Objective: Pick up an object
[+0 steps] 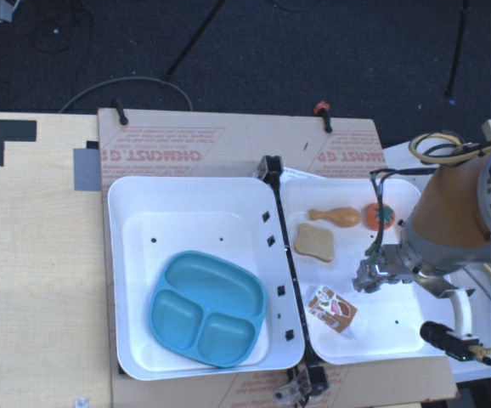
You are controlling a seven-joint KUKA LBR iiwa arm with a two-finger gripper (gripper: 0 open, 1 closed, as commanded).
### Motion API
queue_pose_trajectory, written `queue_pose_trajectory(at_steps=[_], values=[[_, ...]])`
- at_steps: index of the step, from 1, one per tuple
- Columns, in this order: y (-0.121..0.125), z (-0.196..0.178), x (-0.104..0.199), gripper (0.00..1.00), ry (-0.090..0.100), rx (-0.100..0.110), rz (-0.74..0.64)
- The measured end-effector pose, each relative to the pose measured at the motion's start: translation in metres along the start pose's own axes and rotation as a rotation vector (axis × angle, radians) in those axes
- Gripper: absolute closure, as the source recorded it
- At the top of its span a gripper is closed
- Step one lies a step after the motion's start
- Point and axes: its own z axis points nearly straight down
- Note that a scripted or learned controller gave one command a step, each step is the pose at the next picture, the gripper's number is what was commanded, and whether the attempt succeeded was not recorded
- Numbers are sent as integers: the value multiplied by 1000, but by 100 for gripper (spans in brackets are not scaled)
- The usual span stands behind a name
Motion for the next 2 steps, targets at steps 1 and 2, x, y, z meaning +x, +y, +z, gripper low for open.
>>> queue_pose_trajectory(at_steps=[1, 2], values=[[-7, -47, -5, 100, 0, 0, 1], [-6, -99, -6, 100, -1, -3, 0]])
